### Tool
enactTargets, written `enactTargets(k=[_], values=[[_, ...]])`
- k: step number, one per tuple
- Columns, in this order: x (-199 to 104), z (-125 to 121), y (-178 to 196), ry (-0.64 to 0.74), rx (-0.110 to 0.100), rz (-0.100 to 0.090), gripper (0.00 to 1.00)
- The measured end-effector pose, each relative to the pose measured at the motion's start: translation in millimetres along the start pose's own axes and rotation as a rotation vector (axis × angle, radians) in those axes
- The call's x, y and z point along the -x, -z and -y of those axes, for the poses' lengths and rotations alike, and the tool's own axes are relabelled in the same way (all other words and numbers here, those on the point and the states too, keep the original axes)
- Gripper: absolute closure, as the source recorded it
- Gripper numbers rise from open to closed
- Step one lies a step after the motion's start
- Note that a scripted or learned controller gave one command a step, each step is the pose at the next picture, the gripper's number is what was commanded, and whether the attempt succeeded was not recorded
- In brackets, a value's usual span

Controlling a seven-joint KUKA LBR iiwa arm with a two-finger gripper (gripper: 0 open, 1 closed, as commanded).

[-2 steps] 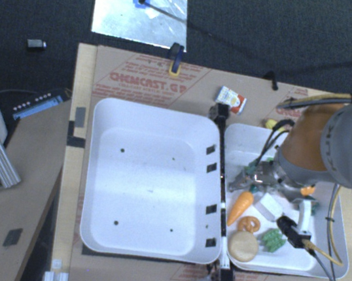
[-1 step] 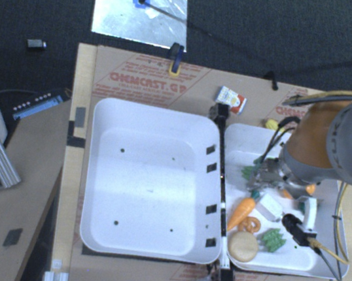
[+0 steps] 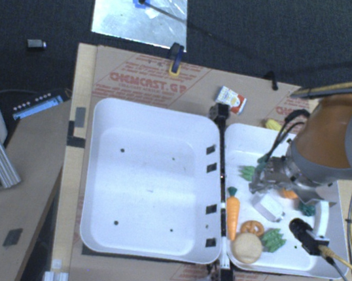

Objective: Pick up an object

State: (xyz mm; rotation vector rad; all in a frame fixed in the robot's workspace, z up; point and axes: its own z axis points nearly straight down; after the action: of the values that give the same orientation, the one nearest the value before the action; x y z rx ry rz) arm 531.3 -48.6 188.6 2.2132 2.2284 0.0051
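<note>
Camera view. 2 white bins lie side by side: the left bin (image 3: 150, 179) and the right bin (image 3: 242, 140), which carries the objects. The arm (image 3: 336, 135) enters from 3 o'clock, and its gripper (image 3: 265, 180) hangs over the centre of the right bin; whether it is parted or closed cannot be told. Just at 5 o'clock of the gripper lies a white block (image 3: 268, 207). A carrot (image 3: 231, 216) lies along the bin's 9 o'clock wall. At 6 o'clock sit a pretzel (image 3: 252, 228), a round bun (image 3: 246, 248) and a green leaf (image 3: 273, 240). A second green piece (image 3: 246, 172) lies at 9 o'clock of the gripper.
</note>
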Motion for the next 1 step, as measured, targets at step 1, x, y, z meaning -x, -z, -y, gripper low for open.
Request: enactTargets(k=[1], values=[[-38.2,46.4,-4.6,0.000,-0.006,-0.001,1.00]])
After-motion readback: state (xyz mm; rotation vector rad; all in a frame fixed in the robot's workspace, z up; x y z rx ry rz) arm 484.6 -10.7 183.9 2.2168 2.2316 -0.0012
